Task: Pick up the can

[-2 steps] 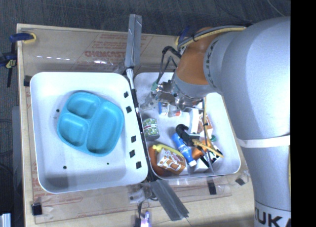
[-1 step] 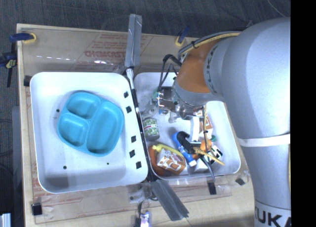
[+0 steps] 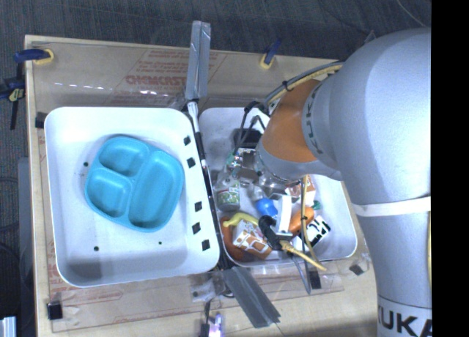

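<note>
Over the right bin's [image 3: 346, 234] near edge I am hovering the gripper [image 3: 249, 171] above clutter hiding the can; its grip I cannot tell.

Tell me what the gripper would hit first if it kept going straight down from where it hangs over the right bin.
Probably the clutter in the right bin: the gripper points down over its left side, just above a small greenish item. That looks like first contact, though depth is hard to judge from this slanted view.
</note>
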